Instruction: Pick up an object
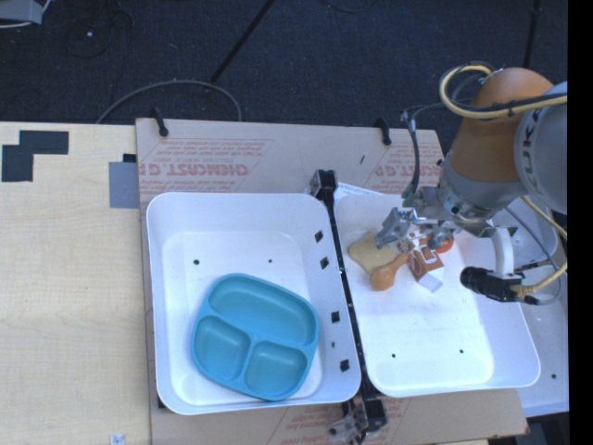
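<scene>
A tan and orange object [375,260] lies in the upper left part of the right bin [463,360]. Just to its right is a small brown piece [423,264] with a white bit at its lower end. My gripper [414,237] hangs low over the bin, directly above these two and close to or touching them. A small red-orange bit [444,243] shows beside the gripper on its right. From this angle I cannot make out whether anything sits in the gripper.
A blue divided plate [255,335] lies in the lower half of the left bin [176,239]. A black divider [338,295] runs between the bins. Bare white floor fills the lower half of the right bin.
</scene>
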Robot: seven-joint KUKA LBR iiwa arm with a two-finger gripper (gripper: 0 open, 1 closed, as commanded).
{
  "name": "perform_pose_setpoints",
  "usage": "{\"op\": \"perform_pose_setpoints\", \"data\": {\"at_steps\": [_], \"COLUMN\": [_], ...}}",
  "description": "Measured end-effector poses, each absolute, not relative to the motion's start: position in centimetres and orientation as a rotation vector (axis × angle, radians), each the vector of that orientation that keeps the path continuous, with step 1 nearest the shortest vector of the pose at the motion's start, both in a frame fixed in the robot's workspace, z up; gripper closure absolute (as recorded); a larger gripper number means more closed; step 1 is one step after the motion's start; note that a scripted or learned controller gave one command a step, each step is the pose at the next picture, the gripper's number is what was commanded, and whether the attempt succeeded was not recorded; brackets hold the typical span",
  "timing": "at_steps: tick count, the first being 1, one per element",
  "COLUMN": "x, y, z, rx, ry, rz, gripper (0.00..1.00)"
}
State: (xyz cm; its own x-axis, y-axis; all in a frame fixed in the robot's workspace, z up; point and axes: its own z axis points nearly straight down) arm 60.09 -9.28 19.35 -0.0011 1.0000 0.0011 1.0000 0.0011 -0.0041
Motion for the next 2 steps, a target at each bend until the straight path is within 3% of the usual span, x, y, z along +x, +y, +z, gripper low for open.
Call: {"op": "perform_pose_setpoints", "data": {"at_steps": [2], "x": [60.4], "y": [-8.7], "z": [8.5], "rx": [-2.217], "ry": [-2.218], "rz": [0.007], "gripper": [0.0]}}
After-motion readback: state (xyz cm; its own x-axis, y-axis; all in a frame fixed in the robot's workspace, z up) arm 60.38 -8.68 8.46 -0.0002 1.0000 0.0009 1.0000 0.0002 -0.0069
